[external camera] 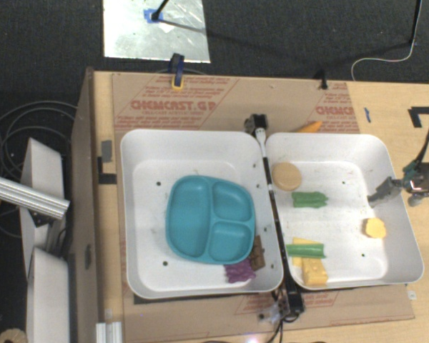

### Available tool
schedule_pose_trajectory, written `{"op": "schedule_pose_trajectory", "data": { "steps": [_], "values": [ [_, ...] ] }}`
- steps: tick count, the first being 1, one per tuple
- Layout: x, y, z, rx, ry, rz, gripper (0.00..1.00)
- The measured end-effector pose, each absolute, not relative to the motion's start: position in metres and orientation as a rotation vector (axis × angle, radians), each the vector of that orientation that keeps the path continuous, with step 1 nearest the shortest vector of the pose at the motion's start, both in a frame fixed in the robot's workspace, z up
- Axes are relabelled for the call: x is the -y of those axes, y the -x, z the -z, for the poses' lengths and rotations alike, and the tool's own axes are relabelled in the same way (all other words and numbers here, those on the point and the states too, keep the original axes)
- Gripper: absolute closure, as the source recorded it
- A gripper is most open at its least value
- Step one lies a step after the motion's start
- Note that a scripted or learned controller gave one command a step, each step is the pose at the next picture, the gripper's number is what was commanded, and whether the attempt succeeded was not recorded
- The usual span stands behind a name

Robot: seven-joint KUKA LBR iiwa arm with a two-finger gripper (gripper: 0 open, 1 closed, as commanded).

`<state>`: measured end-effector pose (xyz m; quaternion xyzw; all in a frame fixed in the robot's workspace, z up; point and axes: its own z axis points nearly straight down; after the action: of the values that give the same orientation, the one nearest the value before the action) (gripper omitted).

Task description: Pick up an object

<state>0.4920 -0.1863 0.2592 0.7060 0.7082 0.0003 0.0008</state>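
Camera view — gripper (pixel 386 189) low at right bin's (pixel 400 263) right rim.

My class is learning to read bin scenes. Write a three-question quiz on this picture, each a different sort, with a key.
1. True or false: the blue divided plate lies in the right bin.
2. Which item lies nearest the end effector? A) tan round piece B) yellow piece C) purple item
3. Fill in: two ___ pieces lie in the right bin.

Key: 1 false, it lies in the left bin. 2 B. 3 green.
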Motion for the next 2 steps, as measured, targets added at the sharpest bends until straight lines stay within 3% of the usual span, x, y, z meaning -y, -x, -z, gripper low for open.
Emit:
{"op": "schedule_pose_trajectory", "data": {
  "steps": [1, 2],
  "values": [
    [0.207, -0.484, -0.087, -2.224, -2.226, 0.007, 0.00],
    [0.182, -0.589, -0.105, -2.226, -2.202, -0.012, 0.00]
  ]
}}
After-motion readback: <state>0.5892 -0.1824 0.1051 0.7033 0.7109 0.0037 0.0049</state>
